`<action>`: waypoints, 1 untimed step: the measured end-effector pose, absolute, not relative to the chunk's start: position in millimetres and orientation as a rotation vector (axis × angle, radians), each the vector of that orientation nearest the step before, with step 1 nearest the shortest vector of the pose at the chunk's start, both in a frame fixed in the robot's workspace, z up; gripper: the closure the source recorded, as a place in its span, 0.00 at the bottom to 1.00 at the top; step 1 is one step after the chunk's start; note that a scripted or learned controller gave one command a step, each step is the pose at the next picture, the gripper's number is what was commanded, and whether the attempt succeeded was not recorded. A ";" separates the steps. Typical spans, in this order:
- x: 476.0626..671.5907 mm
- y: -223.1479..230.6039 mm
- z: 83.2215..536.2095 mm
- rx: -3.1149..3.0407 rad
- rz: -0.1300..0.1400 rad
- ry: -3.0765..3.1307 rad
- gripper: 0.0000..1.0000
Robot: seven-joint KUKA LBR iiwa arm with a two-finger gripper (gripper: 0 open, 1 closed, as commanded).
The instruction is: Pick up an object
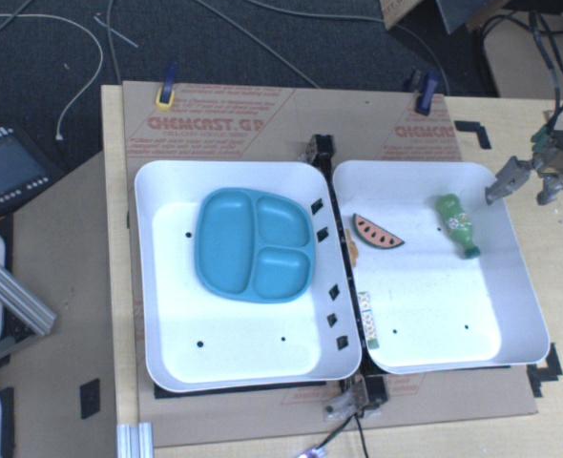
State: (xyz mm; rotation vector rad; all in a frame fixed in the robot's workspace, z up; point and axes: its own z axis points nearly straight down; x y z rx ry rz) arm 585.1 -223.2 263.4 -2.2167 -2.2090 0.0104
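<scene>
1. The gripper hangs at the right bin's upper right rim, fingers spread apart with nothing between them.
2. A green bottle lies in that bin, near the gripper but apart from it.
3. A watermelon slice lies to its left.
4. A blue divided plate sits in the left bin.
</scene>
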 end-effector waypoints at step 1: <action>587.6 -222.3 271.1 -2.221 0.000 -2.222 0.00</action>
